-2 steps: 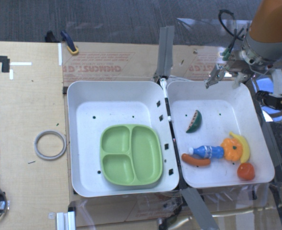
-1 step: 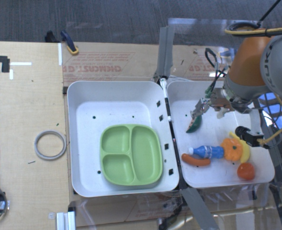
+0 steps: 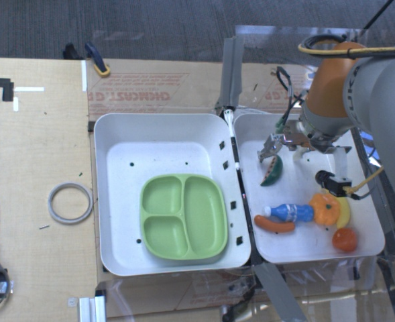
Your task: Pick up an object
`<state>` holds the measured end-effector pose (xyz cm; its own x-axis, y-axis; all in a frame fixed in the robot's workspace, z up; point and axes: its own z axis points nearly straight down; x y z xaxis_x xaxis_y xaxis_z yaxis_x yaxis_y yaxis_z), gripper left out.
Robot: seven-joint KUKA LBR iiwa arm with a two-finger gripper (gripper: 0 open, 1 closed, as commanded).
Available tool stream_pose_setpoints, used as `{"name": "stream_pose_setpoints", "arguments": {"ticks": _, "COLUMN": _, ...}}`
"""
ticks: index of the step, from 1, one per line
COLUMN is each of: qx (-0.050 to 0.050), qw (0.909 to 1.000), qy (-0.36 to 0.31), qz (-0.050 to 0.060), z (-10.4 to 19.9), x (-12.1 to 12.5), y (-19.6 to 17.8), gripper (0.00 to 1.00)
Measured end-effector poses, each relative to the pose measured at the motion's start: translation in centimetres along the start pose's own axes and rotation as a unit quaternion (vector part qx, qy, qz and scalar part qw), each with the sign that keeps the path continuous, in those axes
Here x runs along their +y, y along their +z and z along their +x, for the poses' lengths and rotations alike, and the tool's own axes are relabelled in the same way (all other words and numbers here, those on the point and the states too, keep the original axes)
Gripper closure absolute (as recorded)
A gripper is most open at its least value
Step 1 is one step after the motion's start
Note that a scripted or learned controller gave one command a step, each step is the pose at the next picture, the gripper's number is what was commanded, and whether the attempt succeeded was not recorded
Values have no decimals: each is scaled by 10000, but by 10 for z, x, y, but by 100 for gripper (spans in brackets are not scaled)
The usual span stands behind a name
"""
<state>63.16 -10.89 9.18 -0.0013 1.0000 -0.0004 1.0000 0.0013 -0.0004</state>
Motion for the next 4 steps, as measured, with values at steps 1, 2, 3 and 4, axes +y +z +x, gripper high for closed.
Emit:
{"name": "stream_pose_setpoints", "arguments": {"ticks": 1, "qx": -1, "qw": 10000, "qy": 16, "qz": -4, "z": -1, "x": 0, "y": -10, "gripper": 100}}
{"name": "stream_pose_setpoints", "arguments": {"ticks": 2, "qx": -2, "qw": 10000, "qy": 17, "qz": -3, "z": -1, "x": 0, "y": -10, "gripper": 0}}
{"name": "stream_pose_setpoints", "arguments": {"ticks": 3, "qx": 2, "qw": 10000, "qy": 20, "qz": 6, "z": -13, "x": -80, "y": -16, "gripper": 0}}
{"name": "stream_pose_setpoints", "arguments": {"ticks": 4, "qx": 4, "qw": 10000, "qy": 17, "qz": 10, "z": -14, "x": -128, "y": 1, "gripper": 0}}
